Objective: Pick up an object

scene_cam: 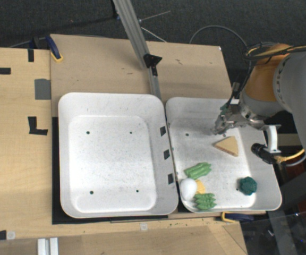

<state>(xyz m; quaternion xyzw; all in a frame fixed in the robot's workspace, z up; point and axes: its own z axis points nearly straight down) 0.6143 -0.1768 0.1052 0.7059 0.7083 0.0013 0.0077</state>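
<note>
My gripper (220, 127) hangs low over the upper middle of the right bin (195, 116), reaching in from the right. Just below and right of it lies a tan wedge-shaped piece (227, 145) on the bin floor, close to the fingertips but apart from them. Nothing shows between the fingers. Further down the bin lie a green ridged object (198, 170), a white egg-like ball (188, 187), a small yellow piece (200, 186), another green ridged object (205, 200) and a dark green lump (247, 185).
The left bin (110, 153) sits beside the right one, sharing a raised middle rim. A grey metal pole (137, 36) slants in from the top to the bins' upper junction. The arm's bulk and cables occupy the right side.
</note>
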